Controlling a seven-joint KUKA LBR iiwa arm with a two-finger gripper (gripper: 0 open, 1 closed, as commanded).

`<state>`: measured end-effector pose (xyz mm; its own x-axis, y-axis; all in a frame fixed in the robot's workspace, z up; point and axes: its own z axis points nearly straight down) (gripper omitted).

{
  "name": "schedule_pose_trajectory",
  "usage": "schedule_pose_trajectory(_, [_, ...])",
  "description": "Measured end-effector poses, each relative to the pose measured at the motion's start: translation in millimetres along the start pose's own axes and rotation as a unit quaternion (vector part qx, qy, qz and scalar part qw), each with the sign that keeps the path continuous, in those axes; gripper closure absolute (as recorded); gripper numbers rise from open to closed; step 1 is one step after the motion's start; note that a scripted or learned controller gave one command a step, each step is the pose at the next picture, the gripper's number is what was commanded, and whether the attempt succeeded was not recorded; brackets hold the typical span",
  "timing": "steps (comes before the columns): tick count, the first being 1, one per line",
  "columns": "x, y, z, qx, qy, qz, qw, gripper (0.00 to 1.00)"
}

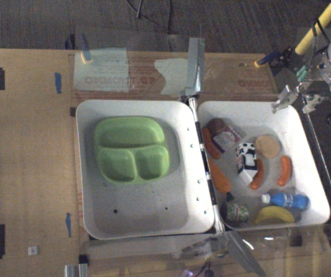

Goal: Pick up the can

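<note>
The can is small, with a dark greenish label. It lies on its side near the front left corner of the right bin, between an orange carrot and a banana. My gripper hangs over the bin's far right corner, far from the can. Its fingers are open with nothing between them.
The right bin also holds a cow-patterned carton, a round tan cookie, two sausages, a dark packet and a blue bottle. The left bin holds a green divided tray. A metal divider stands behind the bins.
</note>
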<state>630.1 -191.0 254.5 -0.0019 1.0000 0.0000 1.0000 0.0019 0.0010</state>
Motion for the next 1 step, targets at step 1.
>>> schedule_pose_trajectory(1, [12.8,6.8,154.9,-0.002,-0.001,0.046,0.999,0.0])
